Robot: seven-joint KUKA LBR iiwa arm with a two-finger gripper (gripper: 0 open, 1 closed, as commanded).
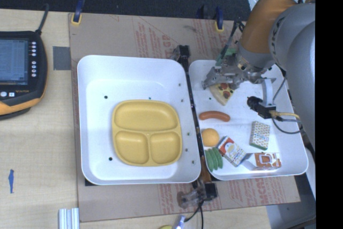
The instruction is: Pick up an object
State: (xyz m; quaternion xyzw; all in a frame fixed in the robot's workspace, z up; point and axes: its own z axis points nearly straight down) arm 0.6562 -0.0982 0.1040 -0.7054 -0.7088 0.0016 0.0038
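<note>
Gripper [221, 82]: low over the far-left corner of the right bin [297, 166], right above the pizza slice [222, 94]; cannot tell from this slanted view whether apart, together or clamped on anything.
Pizza slice: flat wedge, pale crust with red topping, lying on the bin floor just under the tool, point aimed toward the near side; thin and low, so little to pinch.
Risk, slip: likely closes on air or scrapes the floor, because the wedge sits so flat.
Risk, wall: close to the left rim of the right bin, so a small offset probably means a bump against it.
Risk, neighbour: sausage [214, 116] just near of the slice; may get nudged or caught instead.
Other contents: orange [210, 137], green beans [214, 159], small cartons [233, 150] and a patterned box [260, 135], all nearer and well apart from the tool.
Left bin [91, 163]: bears a yellow divided tray [146, 132], untouched.
</note>
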